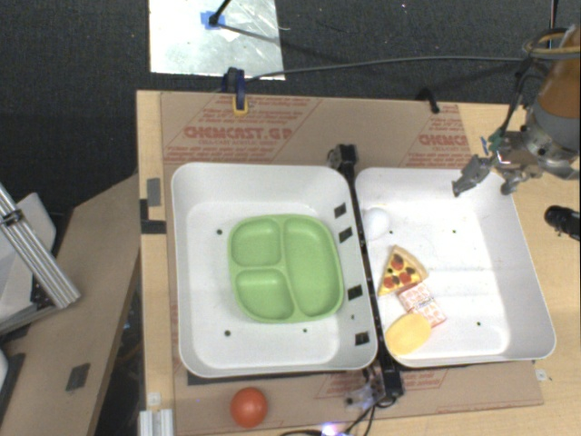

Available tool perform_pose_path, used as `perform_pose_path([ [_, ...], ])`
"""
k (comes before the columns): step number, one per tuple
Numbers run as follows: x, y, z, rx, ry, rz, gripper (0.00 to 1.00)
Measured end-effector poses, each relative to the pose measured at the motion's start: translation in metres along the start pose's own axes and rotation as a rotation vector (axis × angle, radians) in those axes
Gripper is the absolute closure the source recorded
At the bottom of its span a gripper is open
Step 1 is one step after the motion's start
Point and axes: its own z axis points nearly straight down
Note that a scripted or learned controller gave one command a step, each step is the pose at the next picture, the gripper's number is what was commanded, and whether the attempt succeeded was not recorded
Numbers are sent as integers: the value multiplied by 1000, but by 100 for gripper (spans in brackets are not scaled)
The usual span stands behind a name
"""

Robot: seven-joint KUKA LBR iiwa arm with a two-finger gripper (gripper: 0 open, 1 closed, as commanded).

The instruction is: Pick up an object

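In the right bin lie a toy pizza slice, a small pink-and-white packet, a yellow oval piece and a white egg-shaped item, all near the bin's left wall. My gripper hangs above the right bin's far right corner, well away from these items. Its two fingers are spread apart and nothing sits between them. The left bin holds a green divided plate.
A red ball rests on the cardboard in front of the left bin. A blue and yellow clamp sits at the board's far edge. Metal framing stands at the left. A cable crosses the back.
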Motion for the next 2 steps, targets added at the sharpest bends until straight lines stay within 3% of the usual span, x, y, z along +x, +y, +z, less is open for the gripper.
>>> perform_pose_path([
  [1,1,2,-8,-13,-2,-3,0],
  [2,-1,-3,52,-8,-2,-1,0],
])
